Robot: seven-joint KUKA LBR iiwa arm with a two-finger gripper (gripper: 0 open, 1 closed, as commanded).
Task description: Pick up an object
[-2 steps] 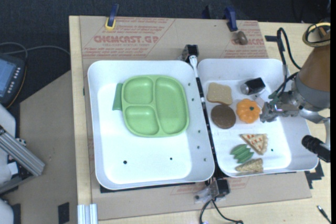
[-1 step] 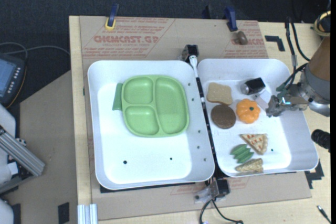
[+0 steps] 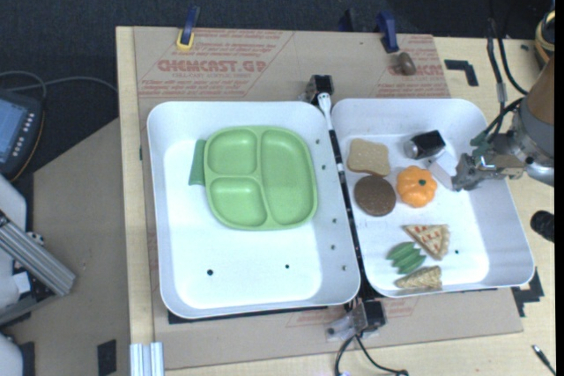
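Orange toy pumpkin [image 3: 416, 187] is seen in the shallow white bin on the view's right [image 3: 502, 216], with the claw [image 3: 467, 174] just beside it toward the arm. How far the claw is open cannot be told. A tan toy bread slice [image 3: 368, 157], a brown round patty [image 3: 374, 195] and a toy pizza wedge [image 3: 429, 238] are laid nearby. A green divided plate [image 3: 261, 177] is carried in the other white bin [image 3: 176, 216].

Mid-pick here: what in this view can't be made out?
Camera view:
- The arm: cut off by the right edge.
- The gripper: touching the right bin or above it, one slanted view cannot tell.
- The tan wedge by the green pods: too small to name.
- The dark green tab: mostly hidden under the green divided plate.
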